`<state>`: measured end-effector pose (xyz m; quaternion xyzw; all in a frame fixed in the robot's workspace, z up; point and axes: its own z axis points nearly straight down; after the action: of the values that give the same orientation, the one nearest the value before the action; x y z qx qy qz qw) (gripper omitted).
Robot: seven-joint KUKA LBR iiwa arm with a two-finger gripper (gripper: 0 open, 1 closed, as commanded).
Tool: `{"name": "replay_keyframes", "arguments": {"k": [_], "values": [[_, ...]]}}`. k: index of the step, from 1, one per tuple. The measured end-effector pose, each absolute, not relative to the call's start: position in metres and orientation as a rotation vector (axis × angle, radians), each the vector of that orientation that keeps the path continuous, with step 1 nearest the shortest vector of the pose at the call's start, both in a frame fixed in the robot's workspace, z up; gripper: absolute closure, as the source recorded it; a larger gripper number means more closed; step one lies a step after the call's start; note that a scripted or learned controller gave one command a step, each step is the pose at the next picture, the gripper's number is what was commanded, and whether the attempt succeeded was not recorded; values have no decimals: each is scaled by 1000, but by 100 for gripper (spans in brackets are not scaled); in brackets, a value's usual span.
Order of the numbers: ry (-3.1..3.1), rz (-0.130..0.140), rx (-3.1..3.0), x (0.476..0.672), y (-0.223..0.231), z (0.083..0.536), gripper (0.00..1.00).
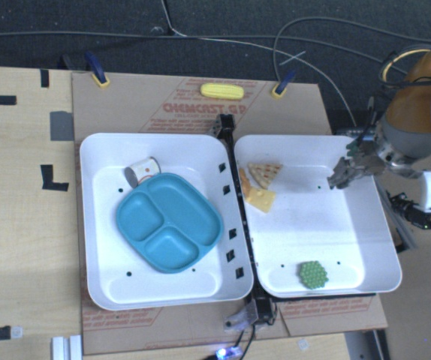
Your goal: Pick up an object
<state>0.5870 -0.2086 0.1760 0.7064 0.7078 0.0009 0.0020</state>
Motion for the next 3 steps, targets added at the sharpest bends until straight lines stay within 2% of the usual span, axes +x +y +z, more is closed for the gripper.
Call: {"name": "replay_keyframes", "arguments": {"k": [1, 2, 3], "values": [[2221, 3, 2216, 596, -207, 222, 100], [2221, 2, 2218, 597, -207, 254, 100], [2230, 1, 2214, 611, -148, 247, 100]]}}
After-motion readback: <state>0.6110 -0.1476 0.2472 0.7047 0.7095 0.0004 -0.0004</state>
